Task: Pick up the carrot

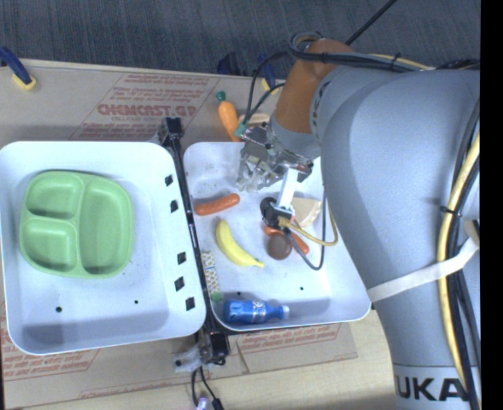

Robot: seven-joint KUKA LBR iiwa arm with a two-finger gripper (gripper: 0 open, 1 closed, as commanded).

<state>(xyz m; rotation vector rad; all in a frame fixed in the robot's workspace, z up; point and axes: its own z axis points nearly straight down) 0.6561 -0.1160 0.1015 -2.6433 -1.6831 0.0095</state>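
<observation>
The carrot (226, 117) lay untouched outside the right bin (347, 301), at eleven o'clock from the gripper (258, 176). Nothing was lifted; whether the gripper gripped anything, I cannot tell.

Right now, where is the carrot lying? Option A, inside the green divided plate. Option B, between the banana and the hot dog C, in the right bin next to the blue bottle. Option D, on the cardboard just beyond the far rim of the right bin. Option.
D: the carrot lies on the brown cardboard outside the right bin's far rim, beside the claw, away from the green divided plate.
</observation>
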